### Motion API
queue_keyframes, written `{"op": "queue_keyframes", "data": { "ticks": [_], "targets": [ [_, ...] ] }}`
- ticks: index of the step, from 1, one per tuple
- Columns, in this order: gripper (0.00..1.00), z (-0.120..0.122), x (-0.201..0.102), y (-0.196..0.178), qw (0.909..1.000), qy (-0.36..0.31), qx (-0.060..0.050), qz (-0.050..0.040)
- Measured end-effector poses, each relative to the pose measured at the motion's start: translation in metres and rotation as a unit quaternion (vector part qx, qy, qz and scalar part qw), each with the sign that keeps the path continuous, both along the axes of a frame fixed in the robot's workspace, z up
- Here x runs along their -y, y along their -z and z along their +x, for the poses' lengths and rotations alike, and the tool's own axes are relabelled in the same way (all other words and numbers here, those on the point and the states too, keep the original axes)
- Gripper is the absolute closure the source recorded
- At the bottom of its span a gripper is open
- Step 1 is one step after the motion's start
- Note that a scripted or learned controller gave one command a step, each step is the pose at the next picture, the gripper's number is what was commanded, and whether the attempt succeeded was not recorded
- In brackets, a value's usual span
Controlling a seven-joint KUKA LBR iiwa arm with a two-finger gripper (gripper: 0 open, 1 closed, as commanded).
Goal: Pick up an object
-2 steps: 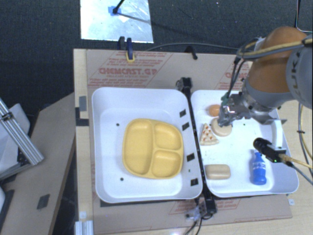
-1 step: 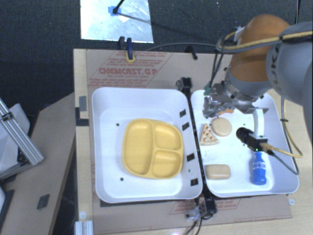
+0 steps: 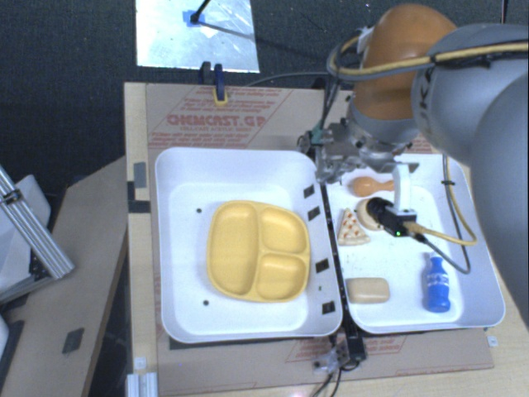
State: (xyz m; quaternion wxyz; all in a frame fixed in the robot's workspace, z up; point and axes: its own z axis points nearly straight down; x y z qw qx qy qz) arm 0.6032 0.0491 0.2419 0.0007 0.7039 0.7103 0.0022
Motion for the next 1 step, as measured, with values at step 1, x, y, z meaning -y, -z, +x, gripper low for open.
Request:
{"op": "queue_keyframes", "data": {
  "ticks": [1],
  "targets": [
    [1.00, 0.0117, -0.0460, 0.0202, 1.0000, 0.000, -0.002, -0.0004]
  ]
}}
